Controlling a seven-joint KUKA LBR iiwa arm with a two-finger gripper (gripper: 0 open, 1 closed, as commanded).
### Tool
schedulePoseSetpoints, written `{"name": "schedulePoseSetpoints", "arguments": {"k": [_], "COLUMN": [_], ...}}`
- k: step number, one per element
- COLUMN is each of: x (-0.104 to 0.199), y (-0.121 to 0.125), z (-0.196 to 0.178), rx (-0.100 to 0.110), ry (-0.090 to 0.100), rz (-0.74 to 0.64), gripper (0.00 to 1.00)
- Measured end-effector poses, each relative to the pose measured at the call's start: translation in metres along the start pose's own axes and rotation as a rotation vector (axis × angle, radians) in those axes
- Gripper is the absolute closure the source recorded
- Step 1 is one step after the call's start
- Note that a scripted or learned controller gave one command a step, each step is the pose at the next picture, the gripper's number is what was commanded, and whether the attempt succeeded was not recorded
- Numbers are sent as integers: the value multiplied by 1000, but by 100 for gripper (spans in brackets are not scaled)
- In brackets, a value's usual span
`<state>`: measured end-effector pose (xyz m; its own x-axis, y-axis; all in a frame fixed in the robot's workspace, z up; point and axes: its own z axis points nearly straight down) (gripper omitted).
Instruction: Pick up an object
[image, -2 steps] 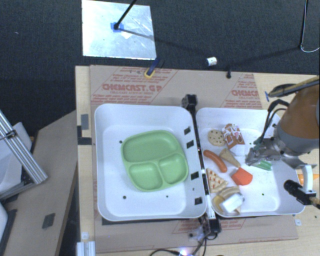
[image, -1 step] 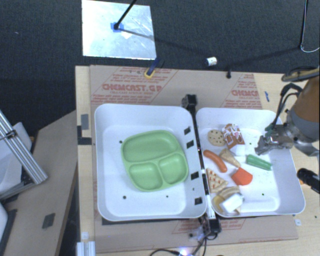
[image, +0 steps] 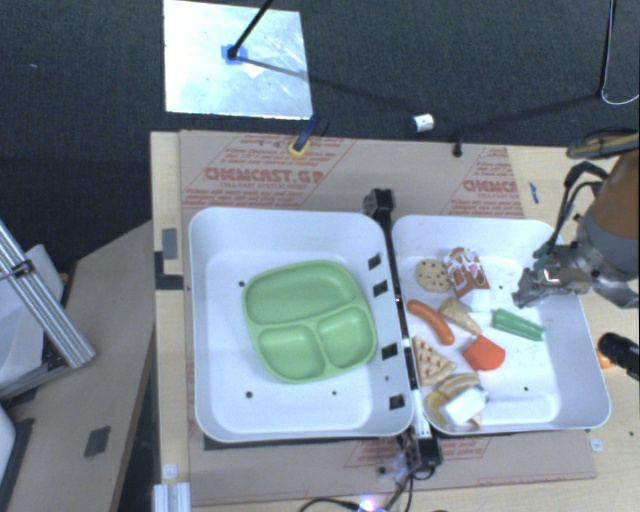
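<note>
Green block (image: 517, 323): small oblong toy piece, lying flat in the right bin (image: 580, 385), toward that bin's right wall and about midway between its far and near edges. My pincer (image: 532, 284) hangs just above and beside it, on its far side; whether the fingers are spread or pressed together I cannot tell from this angle, and nothing is visibly between them.

Handling, by my estimate: light, rigid plastic, smooth and a little slippery, not fragile. Best taken across its short width, at the middle of its length.

Neighbours: orange wedge (image: 484, 352) just beside it on the near-left; red sausage (image: 431, 322), cookie (image: 432, 274), pizza slice (image: 430, 358) and red-and-white pastry (image: 465, 267) farther toward the divider between the bins; a white cube (image: 463, 406) near the bin's near-left corner.

Room: bare bin floor lies to the right of the block and toward the near-right corner, so descent from the right looks unobstructed. The bin's right wall is near; a wide approach could graze it.

Left bin (image: 215, 400): holds a green divided plate (image: 305, 320), well apart.
</note>
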<state>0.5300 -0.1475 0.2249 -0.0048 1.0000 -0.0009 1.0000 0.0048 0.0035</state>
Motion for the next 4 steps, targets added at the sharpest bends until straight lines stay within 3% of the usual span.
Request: {"name": "schedulePoseSetpoints", "arguments": {"k": [2,3,4], "x": [109,156,171], "y": [12,26,31], "z": [-10,8,-10], "rx": [1,2,1], "ry": [3,2,2], "rz": [-6,-5,-2], "gripper": [100,100,100]}}
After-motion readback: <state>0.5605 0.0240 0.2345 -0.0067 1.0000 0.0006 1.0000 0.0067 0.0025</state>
